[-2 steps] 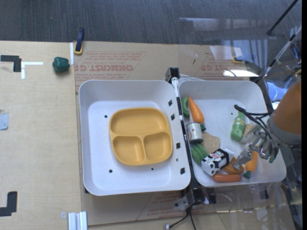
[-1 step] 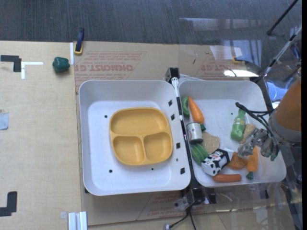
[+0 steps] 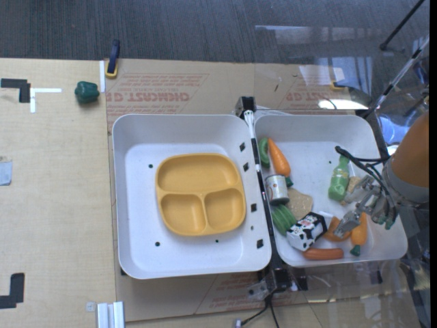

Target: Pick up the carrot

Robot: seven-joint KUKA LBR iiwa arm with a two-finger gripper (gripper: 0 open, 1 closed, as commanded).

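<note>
Left bin (image 3: 130, 203): holds one yellow divided plate (image 3: 201, 193) with three sections, lying flat near the middle, well apart from the gripper.

Right bin (image 3: 311, 125): holds a crowd of play food and the gripper (image 3: 355, 219), which reaches in from the right edge at the bin's near right corner.
- Carrot (image 3: 278, 157), orange with a green top: at the far left of this bin beside the dividing wall, well apart from the gripper, lying free.
- Silver can (image 3: 276, 188): just below the carrot, to the gripper's left.
- Green vegetable (image 3: 283, 216): beneath the can, by the wall.
- Tan slice (image 3: 300, 201): between the can and the gripper.
- Black-and-white carton (image 3: 306, 231): near the gripper's left.
- Green bottle (image 3: 339, 181): just above the gripper.
- Small orange piece (image 3: 359, 229): right at the fingertips; whether it is pinched cannot be told.
- Red-orange sausage (image 3: 323, 254): along the near wall, below the gripper.

Whether the gripper is spread or pressed together cannot be told.

Bench (image 3: 48, 203), outside the bins: a dark green lump (image 3: 87, 92) at far left.
</note>
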